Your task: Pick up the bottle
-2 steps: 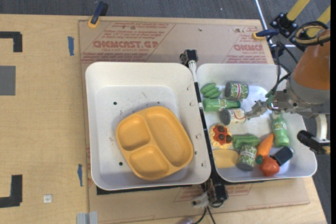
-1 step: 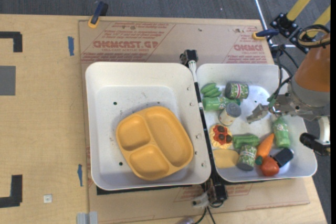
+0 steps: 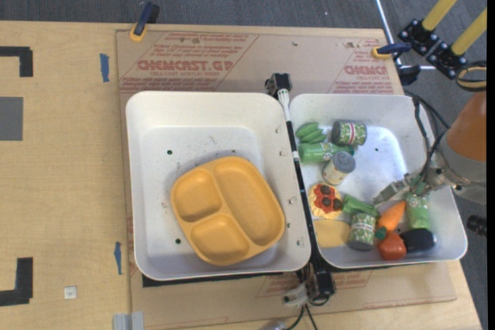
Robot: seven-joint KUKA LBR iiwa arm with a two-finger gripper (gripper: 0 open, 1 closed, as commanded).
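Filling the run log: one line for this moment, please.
arm: over right bin | gripper: among toys | bottle: beside it, in bin | yellow tray: left bin

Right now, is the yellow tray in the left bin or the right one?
Left bin: the tray lies flat on its floor.

- A small green plastic bottle (image 3: 418,212) with a pale label lies in the right-hand white bin (image 3: 452,222), close to that bin's right wall.
- It stands roughly on end, neck toward the far side of the bin; its cap is too small to make out.
- An orange toy carrot (image 3: 393,216) lies just beside it on the left, and a dark toy aubergine (image 3: 422,241) touches its near end.
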